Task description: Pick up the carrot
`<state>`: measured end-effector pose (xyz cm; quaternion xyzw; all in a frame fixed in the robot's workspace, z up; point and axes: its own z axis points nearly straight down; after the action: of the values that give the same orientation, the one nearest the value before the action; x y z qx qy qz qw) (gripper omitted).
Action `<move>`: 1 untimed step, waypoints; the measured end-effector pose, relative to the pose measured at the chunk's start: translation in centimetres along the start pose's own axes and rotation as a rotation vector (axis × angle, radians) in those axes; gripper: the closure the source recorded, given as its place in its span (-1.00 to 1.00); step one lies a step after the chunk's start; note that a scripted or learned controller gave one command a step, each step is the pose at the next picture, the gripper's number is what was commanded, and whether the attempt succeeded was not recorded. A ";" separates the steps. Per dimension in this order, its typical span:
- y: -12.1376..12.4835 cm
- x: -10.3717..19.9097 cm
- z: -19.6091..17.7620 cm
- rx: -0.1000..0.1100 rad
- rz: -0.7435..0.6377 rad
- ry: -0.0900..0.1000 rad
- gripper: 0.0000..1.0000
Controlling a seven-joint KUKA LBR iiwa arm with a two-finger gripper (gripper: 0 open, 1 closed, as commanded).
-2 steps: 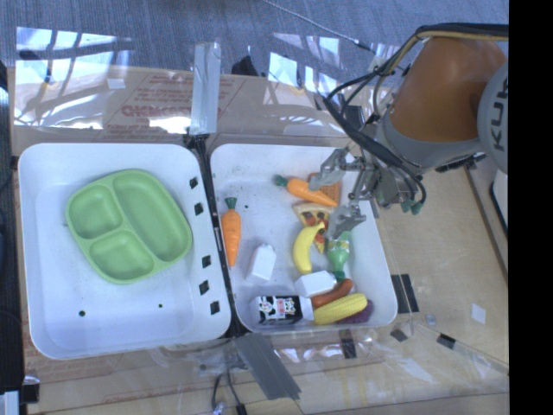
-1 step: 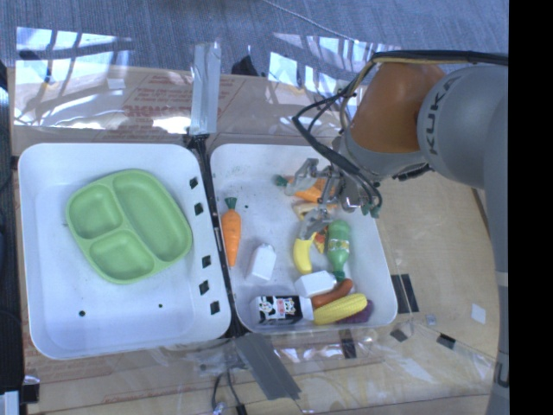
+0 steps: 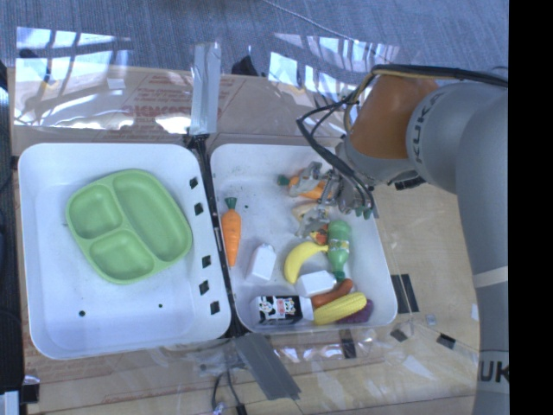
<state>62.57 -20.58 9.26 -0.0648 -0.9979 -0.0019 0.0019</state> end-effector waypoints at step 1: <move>0.2 -0.3 -1.2 0.003 -0.009 -0.007 1.00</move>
<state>62.85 -20.41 10.49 -0.0606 -0.9982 -0.0004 -0.0015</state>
